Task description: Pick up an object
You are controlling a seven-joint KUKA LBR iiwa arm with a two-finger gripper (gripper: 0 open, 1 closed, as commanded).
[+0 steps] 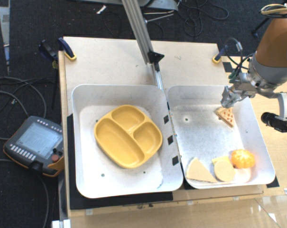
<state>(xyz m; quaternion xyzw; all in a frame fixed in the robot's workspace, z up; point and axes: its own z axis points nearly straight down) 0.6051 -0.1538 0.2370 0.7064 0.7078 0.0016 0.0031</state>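
My gripper (227, 102) hangs over the right bin (200, 132), at its far right side. Right below its tips lies a small waffle-patterned triangle (226, 116), a toy pizza or cracker slice. The tips are at the slice's upper edge, and nothing shows between them. Along the bin's near edge lie a pale cheese wedge (199, 171), a round pale slice (224, 169) and an orange fruit (242, 159).
The left bin (86, 175) holds a yellow plate with three compartments (128, 136). A slanted metal pole (141, 32) rises between the bins at the back. A teach pendant (35, 145) lies on the floor to the left.
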